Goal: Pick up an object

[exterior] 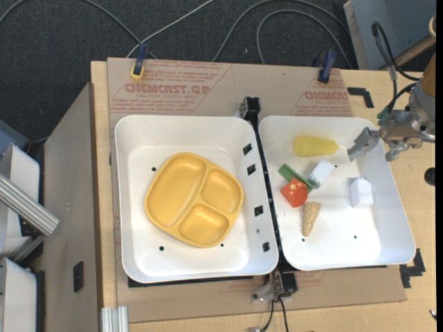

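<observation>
The right bin (387, 247) holds a yellow lemon-like piece (315, 146), a green stick (296, 176) with a small white block (321, 171) beside it, a red strawberry (295, 193), a tan cone (310, 217) and another white block (360, 191). My gripper (378, 144) hangs over the bin's upper right edge, to the right of the yellow piece. Its two grey fingers stand apart with nothing between them.
The left bin (131, 206) holds a yellow divided tray (194, 199). A black divider with clips (257, 178) runs between the bins. Blue clamps (140, 66) and cables lie at the back of the cardboard base.
</observation>
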Controlling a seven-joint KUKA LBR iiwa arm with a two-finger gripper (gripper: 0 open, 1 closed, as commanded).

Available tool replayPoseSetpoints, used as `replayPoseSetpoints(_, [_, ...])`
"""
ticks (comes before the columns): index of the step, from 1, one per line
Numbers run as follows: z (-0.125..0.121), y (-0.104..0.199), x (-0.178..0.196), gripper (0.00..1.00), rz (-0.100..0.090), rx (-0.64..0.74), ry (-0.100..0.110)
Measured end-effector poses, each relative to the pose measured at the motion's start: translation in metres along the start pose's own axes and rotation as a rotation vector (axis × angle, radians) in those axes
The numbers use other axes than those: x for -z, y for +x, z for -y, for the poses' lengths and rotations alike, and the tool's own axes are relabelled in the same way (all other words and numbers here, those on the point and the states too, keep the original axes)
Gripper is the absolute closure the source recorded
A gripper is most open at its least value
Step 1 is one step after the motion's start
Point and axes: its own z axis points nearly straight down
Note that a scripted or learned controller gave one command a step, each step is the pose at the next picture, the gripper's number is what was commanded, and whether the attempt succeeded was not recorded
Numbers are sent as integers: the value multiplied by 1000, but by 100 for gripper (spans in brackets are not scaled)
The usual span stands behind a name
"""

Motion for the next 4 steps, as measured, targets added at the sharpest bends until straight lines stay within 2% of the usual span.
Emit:
replayPoseSetpoints(1, [-2,1,8,0,3,4,-14])
replayPoseSetpoints(2, [-10,6,-38,0,2,5,-10])
replayPoseSetpoints(3, [-10,9,-100,0,1,3,-9])
replayPoseSetpoints(4, [-16,8,-130,0,6,6,-28])
